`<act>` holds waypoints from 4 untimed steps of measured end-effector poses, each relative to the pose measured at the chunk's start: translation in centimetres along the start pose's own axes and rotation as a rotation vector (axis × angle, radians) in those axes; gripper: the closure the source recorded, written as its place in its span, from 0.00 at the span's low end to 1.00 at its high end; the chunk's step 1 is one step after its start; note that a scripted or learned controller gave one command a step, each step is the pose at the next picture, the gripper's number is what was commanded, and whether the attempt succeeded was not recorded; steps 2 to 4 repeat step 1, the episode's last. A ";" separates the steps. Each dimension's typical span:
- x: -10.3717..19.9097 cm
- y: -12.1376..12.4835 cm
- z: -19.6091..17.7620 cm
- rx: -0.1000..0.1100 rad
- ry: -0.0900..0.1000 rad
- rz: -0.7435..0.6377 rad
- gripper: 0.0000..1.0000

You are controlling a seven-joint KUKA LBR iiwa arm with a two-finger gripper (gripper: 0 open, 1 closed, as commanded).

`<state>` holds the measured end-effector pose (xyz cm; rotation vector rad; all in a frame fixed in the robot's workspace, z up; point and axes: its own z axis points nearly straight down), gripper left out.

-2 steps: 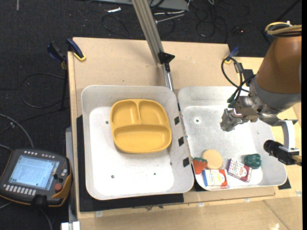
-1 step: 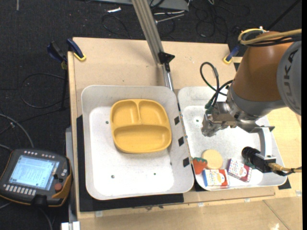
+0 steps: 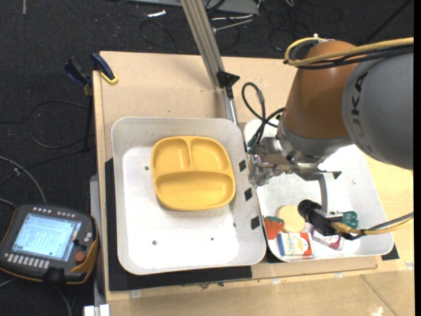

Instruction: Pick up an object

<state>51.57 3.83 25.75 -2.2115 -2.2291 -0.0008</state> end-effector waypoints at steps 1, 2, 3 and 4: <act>5.6 -1.4 1.0 0.002 0.000 -0.001 1.00; 5.6 -1.4 1.0 0.002 0.000 -0.001 1.00; 5.6 -1.4 1.0 0.002 0.000 -0.001 1.00; 5.6 -1.4 1.0 0.002 0.000 -0.001 1.00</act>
